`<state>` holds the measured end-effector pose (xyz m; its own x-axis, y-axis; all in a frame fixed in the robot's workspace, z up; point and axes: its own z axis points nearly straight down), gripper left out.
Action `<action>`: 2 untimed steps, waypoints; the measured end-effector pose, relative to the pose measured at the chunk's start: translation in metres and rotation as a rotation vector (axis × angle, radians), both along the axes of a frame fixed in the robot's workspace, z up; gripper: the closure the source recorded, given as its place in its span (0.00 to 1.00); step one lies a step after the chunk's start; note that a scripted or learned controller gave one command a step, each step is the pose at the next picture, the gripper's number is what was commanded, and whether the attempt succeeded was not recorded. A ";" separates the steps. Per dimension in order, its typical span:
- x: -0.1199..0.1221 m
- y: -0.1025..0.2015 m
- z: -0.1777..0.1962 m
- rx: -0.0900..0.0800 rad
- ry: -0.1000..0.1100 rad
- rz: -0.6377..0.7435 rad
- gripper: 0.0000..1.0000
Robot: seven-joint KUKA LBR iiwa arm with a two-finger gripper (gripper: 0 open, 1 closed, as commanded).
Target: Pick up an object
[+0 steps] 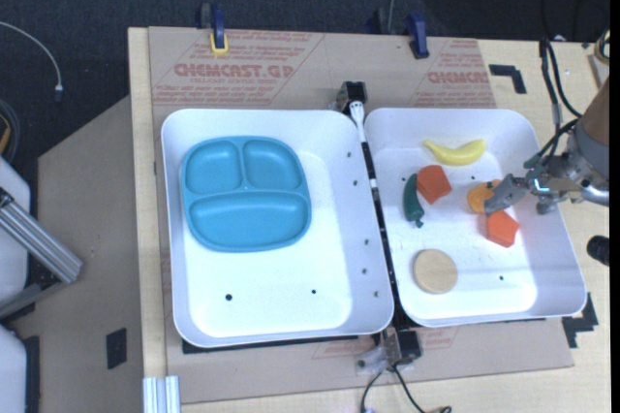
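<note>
Nearest the camera, the front lip of the right bin (484,312) curves along the bench (291,62), and just inside it a tan wooden disc (435,270) lies flat, with bare white floor all round it and a wide open strip toward the bin's front right corner. Beyond the disc and off to the right, a red-orange block (502,229) sits close to the right wall, leaving only a narrow margin there. Just above it the gripper (518,189) reaches in from the right edge, its dark finger (501,196) angled down beside a small orange piece (480,198); whether the fingers are parted or closed on that piece cannot be told, since the metal hides the contact. Left of that, a red cube (433,183) rests touching a dark green pepper (414,201), which lies lengthwise near the bin's left wall. Farther back, a yellow banana (455,150) lies alone near the rear wall, with clear floor between it and the back corners. Across the dividing rims, the left bin (271,304) holds a blue sectioned plate (247,193) set toward its rear left, so the front half and right side of that bin stay open. At the far edge of the bench, two blue clamps (215,28) grip the board.
</note>
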<state>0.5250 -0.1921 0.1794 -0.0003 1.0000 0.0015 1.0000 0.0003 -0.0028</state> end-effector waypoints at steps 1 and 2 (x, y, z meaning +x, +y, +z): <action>-0.002 0.001 -0.063 0.001 0.002 0.000 0.00; 0.000 -0.003 -0.091 -0.010 -0.010 -0.003 0.00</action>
<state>0.5252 -0.1947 0.0884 0.0024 1.0000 -0.0087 1.0000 -0.0023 0.0075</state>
